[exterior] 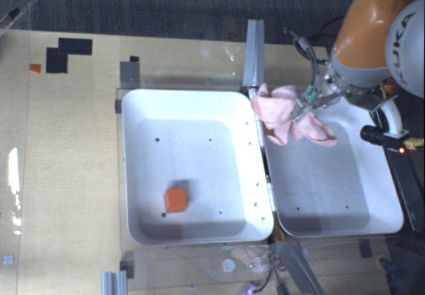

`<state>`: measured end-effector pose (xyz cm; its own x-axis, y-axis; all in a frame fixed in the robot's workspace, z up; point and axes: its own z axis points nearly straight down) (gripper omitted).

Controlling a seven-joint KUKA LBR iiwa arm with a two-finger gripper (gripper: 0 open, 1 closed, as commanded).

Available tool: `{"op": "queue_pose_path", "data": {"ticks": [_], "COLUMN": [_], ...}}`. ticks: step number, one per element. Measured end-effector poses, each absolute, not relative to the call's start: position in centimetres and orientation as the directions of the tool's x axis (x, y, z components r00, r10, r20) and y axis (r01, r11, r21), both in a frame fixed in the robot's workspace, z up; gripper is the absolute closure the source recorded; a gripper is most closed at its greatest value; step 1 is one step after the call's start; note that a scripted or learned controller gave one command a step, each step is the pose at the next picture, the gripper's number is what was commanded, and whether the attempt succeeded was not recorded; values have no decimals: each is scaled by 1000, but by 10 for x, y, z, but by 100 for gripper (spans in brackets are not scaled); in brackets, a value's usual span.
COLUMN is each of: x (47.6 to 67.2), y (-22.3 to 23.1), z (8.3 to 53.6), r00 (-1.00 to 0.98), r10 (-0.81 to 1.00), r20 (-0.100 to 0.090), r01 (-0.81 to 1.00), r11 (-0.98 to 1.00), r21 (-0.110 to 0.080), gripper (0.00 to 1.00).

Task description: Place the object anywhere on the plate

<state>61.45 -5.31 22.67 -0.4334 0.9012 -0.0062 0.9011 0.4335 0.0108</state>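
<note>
A crumpled pink cloth (285, 121) hangs bunched at the far left corner of the right bin (345, 214), with one fold reaching over the divider toward the left bin (143, 154). My gripper (302, 110) comes in from the right. Its thin fingers are pinched together in the middle of the cloth, which gathers up around them. A small orange cube (176, 200) lies on the floor of the left bin, near its front, far from the gripper.
The grey arm with its orange band (372, 14) hangs over the right bin's far right corner. A metal post (252, 54) stands behind the divider between the bins. Black blocks (66, 53) lie on the bench at far left.
</note>
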Motion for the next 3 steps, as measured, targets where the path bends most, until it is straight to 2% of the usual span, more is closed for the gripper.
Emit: {"op": "queue_pose_path", "data": {"ticks": [1,2,3], "x": [614,611,600], "y": [-8,37,90], "z": [226,228,221], "r00": [-753,-950,-1000], "r10": [658,312,0], "r20": [-8,-12,-13], "r01": [658,312,0], "r11": [753,950,1000], "r21": [7,6,4], "gripper": [100,100,100]}}
